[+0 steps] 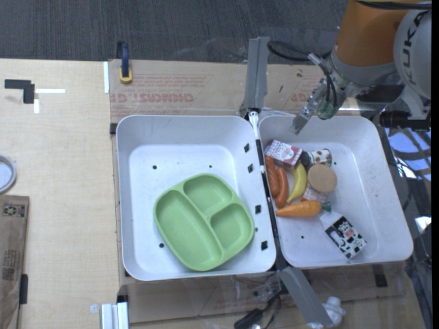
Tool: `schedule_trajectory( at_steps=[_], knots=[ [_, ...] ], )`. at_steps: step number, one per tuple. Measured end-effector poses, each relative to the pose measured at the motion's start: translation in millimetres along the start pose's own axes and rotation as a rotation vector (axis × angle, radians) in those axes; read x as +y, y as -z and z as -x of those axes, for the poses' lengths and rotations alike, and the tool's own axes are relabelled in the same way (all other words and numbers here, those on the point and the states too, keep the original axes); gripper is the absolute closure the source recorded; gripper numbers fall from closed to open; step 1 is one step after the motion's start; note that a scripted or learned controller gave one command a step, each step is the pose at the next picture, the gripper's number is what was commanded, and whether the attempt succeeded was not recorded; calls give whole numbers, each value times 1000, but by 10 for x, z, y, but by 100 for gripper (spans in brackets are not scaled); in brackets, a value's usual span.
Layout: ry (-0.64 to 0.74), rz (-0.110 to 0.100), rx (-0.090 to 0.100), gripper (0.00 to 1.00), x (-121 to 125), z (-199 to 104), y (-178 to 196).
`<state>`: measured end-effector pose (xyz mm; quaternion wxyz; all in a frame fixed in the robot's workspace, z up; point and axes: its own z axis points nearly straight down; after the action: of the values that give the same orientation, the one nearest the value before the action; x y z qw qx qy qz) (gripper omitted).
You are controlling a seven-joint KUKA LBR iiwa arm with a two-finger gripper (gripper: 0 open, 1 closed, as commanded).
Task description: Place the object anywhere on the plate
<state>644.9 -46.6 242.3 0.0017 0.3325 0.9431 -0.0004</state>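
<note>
Gripper [312, 112] hung over right bin [384, 184] rim, jaw state unclear, holding nothing visible. Banana [298, 182], carrot [299, 209], sausage [277, 181] packed touching; risk of grabbing two or slipping before plate [204, 221].

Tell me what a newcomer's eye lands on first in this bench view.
First comes the pale green three-compartment plastic plate, lying alone in the left white bin. Next is the colourful cluster of toy food in the right white bin: a yellow banana, an orange carrot and a black-and-white cow-print carton set apart nearer the front. Above that bin's rear edge hangs the arm's tool, under its orange band.
</note>
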Motion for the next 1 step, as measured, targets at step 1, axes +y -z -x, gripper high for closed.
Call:
schedule_trajectory(
  at_steps=[1],
  knots=[
    [86,0,2,100,389,-274,-109]
  ],
)
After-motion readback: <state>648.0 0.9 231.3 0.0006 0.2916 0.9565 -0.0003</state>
